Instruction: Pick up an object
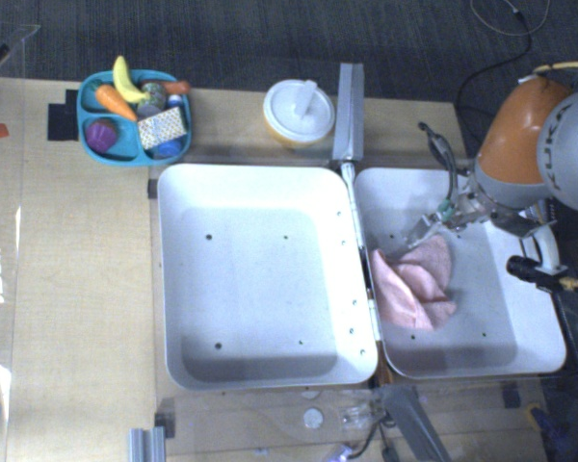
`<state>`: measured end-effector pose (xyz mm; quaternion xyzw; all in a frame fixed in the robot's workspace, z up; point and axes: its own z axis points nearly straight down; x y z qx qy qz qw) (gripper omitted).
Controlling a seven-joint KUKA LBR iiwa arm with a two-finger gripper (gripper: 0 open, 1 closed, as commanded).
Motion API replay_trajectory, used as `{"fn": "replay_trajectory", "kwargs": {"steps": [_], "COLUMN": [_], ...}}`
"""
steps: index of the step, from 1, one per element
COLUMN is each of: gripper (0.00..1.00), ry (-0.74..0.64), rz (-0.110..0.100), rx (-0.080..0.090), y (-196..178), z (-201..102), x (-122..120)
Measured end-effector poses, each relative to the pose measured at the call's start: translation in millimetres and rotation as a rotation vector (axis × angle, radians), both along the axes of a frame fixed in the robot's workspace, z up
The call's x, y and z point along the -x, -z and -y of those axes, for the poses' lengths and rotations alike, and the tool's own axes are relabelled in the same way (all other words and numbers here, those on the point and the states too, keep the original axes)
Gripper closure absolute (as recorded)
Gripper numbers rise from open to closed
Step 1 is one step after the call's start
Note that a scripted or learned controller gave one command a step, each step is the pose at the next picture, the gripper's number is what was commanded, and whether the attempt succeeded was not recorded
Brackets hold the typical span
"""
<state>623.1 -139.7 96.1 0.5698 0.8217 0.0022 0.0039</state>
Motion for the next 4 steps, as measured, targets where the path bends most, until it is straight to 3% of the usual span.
{"fn": "replay_trajectory", "kwargs": {"steps": [1, 2, 3, 4], "gripper": [0.0, 0.0, 1.0, 1.0], "ry": [0.065, -0.015, -0.017, 0.001], "rz": [0.0, 0.006, 0.019, 0.001], "rx": [-0.001, 0.0, 0.004, 0.001], "y": [4.8, 5.9, -7.8, -165.3], "z": [5.8, -11.6, -11.0, -37.3], "x": [3.1, 79.0, 73.8, 28.3]}}
